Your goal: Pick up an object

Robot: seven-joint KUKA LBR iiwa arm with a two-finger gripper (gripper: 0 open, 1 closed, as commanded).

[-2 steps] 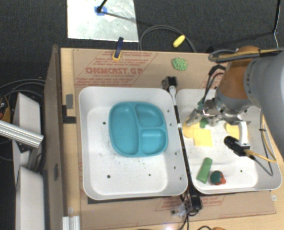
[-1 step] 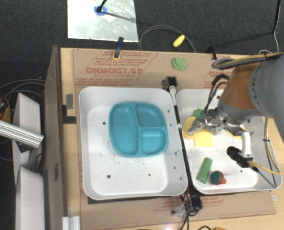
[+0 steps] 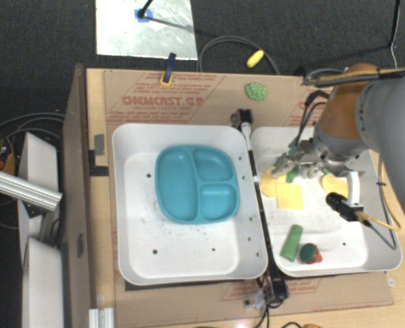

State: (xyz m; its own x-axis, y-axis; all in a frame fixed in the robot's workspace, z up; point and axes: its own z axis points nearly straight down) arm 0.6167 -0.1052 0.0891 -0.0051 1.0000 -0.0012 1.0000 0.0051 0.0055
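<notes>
Yellow and flat, a square block point(image 3: 290, 197) lies in the right bin point(image 3: 380, 251), just below the gripper point(image 3: 294, 164), which hangs low over the bin's far left part; whether it is open or closed, or holding anything, cannot be told. The block looks light and stiff, probably best pinched across two opposite edges (its flatness leaves little to grip). Nearer the front, a green cylinder point(image 3: 291, 242) lies beside a red and green ball point(image 3: 310, 253), and the cylinder's narrow width looks easier to grasp.

Grey arm point(image 3: 393, 108) with an orange band point(image 3: 342, 111); black cable, possibly, along it.
</notes>
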